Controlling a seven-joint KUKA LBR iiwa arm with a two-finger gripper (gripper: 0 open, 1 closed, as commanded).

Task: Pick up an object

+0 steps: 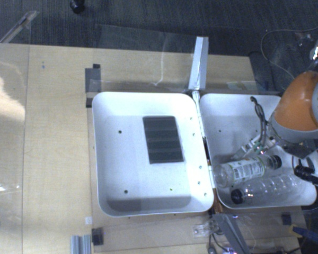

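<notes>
A dark grey ribbed rectangular block [162, 139] lies flat in the middle of the left bin [108, 157]. Two clear plastic bottles with black caps lie on their sides in the right bin [222, 115]. The upper bottle [244, 170] has its cap toward the right. The lower bottle [275, 188] has its cap toward the left, near the bin's front edge. My gripper [256, 147] hangs low in the right bin, just above the upper bottle's far side. The orange-banded wrist [299, 107] stands over it at the right.
A thin ridge [203, 142] where the bin walls meet separates the two bins. A metal upright bracket [199, 67] stands behind that joint. Cables [259, 115] trail from the wrist over the right bin. Wooden bench surface [47, 142] spreads to the left.
</notes>
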